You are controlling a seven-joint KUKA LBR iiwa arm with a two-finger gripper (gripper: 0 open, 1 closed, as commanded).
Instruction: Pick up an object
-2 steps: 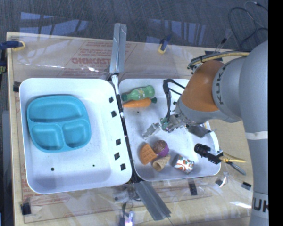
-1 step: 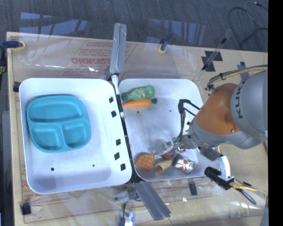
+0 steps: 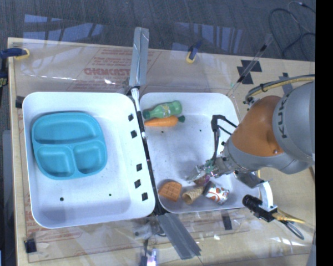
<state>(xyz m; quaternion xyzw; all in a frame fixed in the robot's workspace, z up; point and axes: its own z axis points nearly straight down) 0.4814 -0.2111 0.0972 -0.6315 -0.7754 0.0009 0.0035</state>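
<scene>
Bench w/ two white bins (image 3: 77,101); gripper (image 3: 206,173) low in right bin, finger state can't tell. Cone (image 3: 192,194) and crumpled can (image 3: 216,194) just below it. Nothing lifted yet; grasp and raise remain.

Fixed overhead camera, slanted down, seemingly mid-distance, both bins (image 3: 134,148)

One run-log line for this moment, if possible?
gripper: low in right white bin | nearest: tan cone-shaped toy | grasp: unconfirmed
</scene>
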